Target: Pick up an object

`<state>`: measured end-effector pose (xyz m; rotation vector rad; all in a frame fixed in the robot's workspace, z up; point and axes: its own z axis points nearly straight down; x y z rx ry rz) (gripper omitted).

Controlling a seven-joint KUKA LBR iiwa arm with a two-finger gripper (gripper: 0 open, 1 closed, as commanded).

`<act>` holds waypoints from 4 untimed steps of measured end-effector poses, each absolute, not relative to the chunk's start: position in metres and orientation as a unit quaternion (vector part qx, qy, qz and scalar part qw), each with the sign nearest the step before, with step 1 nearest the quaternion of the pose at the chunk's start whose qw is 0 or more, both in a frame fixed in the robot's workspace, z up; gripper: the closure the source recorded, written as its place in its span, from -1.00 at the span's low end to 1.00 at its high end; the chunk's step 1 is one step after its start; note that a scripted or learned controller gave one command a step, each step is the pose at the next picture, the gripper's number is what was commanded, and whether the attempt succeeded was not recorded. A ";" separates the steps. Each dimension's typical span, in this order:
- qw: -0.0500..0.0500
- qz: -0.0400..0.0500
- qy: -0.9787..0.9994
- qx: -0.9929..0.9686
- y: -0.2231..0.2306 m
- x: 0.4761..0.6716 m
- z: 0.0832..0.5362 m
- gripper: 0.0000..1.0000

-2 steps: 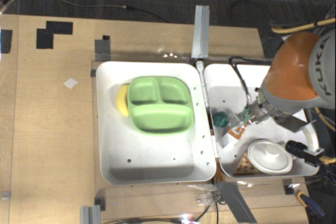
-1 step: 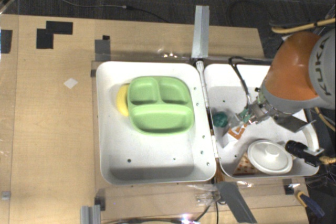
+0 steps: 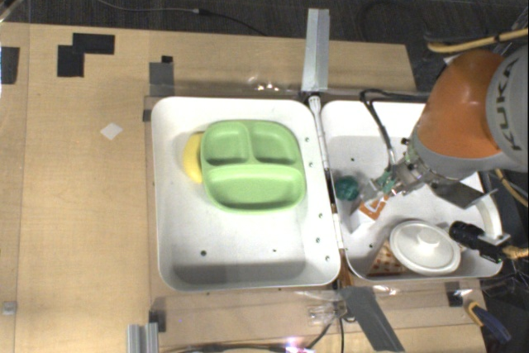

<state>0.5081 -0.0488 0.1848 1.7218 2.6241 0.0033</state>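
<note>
Camera view: green divided plate [image 3: 251,164] in left bin [image 3: 173,202].

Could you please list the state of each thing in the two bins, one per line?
Green divided plate: right way up in the left bin, lying over the yellow object.
Yellow object: mostly hidden under the plate's left edge.
White lid: knob up in the right bin.
Teal object: resting on the bin floor.

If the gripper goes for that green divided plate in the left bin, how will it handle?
The green divided plate looks like rigid moulded plastic, so probably stiff and light. Its wide, low, rounded rim may slip from narrow fingers. It overlaps a yellow object, so it might rock when pushed.
</note>
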 end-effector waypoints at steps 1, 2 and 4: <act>0.004 0.001 0.910 0.415 -0.097 0.570 0.132 -1.00; 0.007 0.002 0.952 0.307 -0.114 0.593 0.090 -1.00; 0.012 0.002 0.939 0.344 -0.161 0.603 0.103 1.00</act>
